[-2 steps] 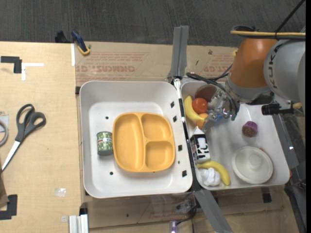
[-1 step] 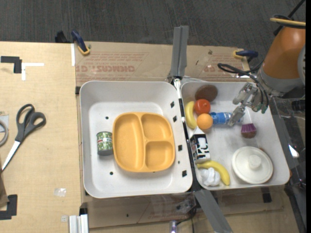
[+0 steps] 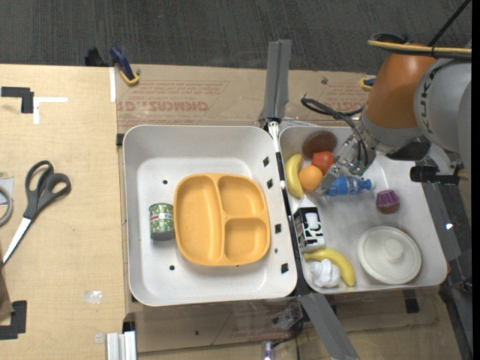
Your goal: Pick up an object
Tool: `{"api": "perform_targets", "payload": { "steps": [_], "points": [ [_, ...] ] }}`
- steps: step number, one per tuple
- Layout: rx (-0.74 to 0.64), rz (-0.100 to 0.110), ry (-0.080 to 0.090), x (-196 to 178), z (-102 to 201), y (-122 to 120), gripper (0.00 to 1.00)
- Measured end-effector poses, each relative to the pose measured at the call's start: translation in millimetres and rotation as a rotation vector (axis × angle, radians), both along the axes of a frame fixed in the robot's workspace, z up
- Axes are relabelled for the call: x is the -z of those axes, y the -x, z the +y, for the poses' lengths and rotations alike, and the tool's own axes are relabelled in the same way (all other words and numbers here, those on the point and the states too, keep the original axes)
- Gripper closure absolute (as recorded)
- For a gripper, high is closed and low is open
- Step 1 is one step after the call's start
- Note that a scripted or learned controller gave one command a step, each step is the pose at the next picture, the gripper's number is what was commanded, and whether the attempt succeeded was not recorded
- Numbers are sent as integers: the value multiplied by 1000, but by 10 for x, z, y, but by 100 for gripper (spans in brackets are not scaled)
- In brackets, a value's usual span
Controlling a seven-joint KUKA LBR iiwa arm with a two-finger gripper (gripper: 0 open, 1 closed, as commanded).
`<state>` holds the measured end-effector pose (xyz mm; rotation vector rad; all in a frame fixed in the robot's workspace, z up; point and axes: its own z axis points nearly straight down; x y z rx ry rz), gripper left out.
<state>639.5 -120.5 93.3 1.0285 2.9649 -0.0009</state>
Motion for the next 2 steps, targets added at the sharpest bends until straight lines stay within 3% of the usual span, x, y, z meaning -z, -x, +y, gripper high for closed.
{"api": "perform_targets", "payload": {
  "steps": [1,2],
  "points": [
    [-4,-4,4,-107,-7,-12,100],
    [110,-1,0,-1293,208,-44,100]
  ]
}}
